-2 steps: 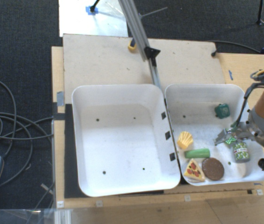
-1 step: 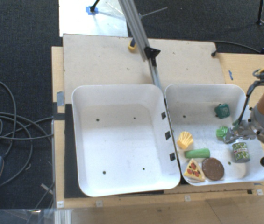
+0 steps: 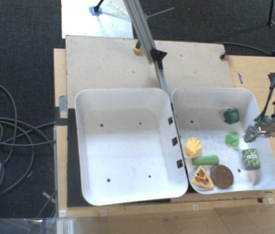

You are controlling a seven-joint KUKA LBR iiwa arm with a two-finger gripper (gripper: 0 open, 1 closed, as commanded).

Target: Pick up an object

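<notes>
End effector point(image 3: 250, 133) hovers above unreadable-labelled green can point(image 3: 250, 159).

Tool point(image 3: 252, 132) hangs over right bin point(image 3: 215, 95), perhaps near can point(image 3: 250, 159).

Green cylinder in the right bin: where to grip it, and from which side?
Grip the green cylinder at mid-length, from above, fingers closing across its narrow width. It lies flat, long axis left to right. The yellow shell and pizza slice crowd its left end, so stay toward the middle.
</notes>
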